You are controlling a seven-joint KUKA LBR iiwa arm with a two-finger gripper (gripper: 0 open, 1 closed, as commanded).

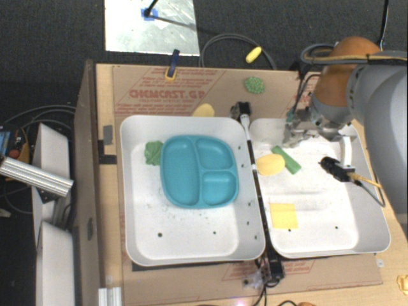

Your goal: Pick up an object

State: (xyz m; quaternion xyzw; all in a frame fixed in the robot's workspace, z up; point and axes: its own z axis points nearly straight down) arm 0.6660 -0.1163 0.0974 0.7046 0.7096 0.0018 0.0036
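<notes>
The right bin (357,234) holds a yellow rounded object (270,164) near its left wall, a green stick (289,160) lying slantwise beside it, and a flat yellow square (284,215) nearer the front. My gripper (292,134) hangs over the far left corner of the right bin, just above and behind the green stick, with nothing seen in it. The grey arm with its orange band (338,75) comes in from the right.
In the left bin (146,234) lies a blue divided plate (199,171) with a green leafy piece (153,152) at its left edge. On the cardboard behind the bins rest a yellow piece (204,111), a green round thing (255,85) and a small black item (242,112).
</notes>
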